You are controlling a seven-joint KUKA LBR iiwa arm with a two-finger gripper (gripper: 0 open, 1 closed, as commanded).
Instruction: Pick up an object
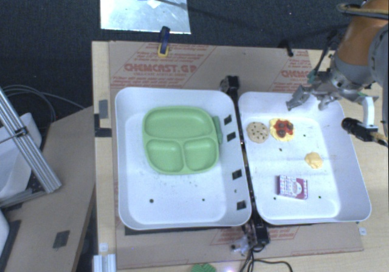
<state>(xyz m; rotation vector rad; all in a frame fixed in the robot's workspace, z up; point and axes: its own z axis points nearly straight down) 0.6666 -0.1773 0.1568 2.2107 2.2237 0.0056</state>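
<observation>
The right bin [346,204] holds a round chocolate-chip cookie [258,132], a yellow toy pastry with red topping [282,129], a small yellow lump [313,159] and a red carton [292,187] lying flat near the front. My gripper [309,102] hangs over the bin's back edge, above and to the right of the pastry. It is open, its two grey fingers spread apart with nothing between them. It touches none of the objects.
The left bin [130,204] bears a green divided plate [181,139]. A black hinge strip [238,143] runs between the bins. Brown cardboard [182,64] lies behind them, a yellow-and-blue clamp [163,42] at its back edge.
</observation>
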